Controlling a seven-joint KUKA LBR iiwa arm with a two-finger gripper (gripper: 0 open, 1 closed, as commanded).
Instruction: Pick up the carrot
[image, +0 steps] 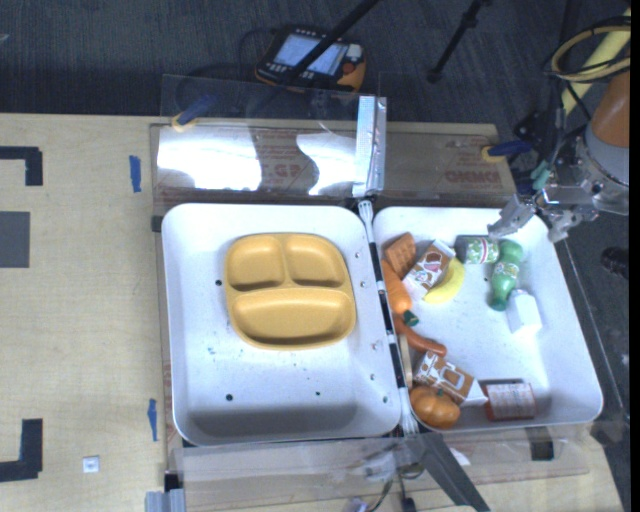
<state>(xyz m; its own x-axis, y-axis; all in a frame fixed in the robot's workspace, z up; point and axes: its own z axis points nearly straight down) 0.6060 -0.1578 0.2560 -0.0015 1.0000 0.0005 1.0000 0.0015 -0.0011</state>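
One step is in hand, the approach: your gripper (532, 217), fingers spread and holding nothing, must cross left to the carrot (398, 294).

Left bin (190, 300): yellow divided tray (290, 290). Right bin (570, 350): banana (447, 284), green bottle (503, 280), small can (478, 250), red-white carton (445, 377), brown box (510, 398), orange fruit (435, 408).
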